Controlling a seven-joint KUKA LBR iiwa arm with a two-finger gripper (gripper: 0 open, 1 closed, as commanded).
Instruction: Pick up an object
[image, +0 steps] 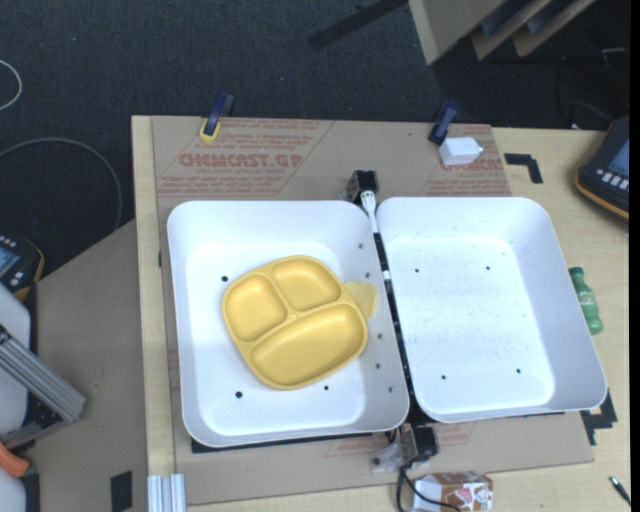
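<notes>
A yellow plate (294, 321) with three compartments lies in the left bin (200, 400), tilted a little, its right edge near the bin's right wall. A small pale yellow thing (363, 297) pokes out just beside that edge — what it is cannot be told. The right bin (560, 300) sits alongside, the two rims touching. Both rest on a brown board (300, 150) — clamps (214, 117) hold its far edge.

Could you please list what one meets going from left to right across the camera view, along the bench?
Left shallow white bin → yellow three-compartment plastic plate lying in it → right shallow white bin → small green object beside that bin's right rim.
</notes>
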